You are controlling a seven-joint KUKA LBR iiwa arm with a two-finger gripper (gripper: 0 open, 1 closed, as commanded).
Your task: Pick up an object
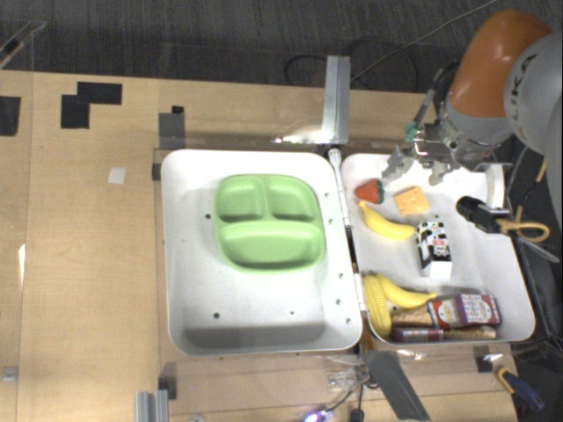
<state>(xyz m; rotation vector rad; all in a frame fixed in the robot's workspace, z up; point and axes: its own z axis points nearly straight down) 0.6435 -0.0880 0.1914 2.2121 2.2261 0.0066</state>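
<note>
near edge, right bin: boxed snack (457,310) lies flat against the near wall, glossy printed carton. Corn cob (376,301) and a banana (406,296) are wedged beside it at the near-left corner; looks like loose scatter, not staged.
mid right bin: cow-print carton (433,243), small, hard-edged, black on white. Second banana (387,224) just left of it, smooth curved plastic look.
far right bin: strawberry (370,192) and orange cracker-like square (411,200), flat and thin, so you'd get poor purchase there.
gripper (413,167): fingers spread, nothing between them, hovering over the far end just above the cracker. You've got no pick yet.
likely target: cracker or strawberry, judging by position. Can't tell which.
right bin (493,266): white, shallow, smooth walls.
left bin (189,262): holds a green divided tray (268,221), matte plastic, three compartments, sitting centred.
</note>
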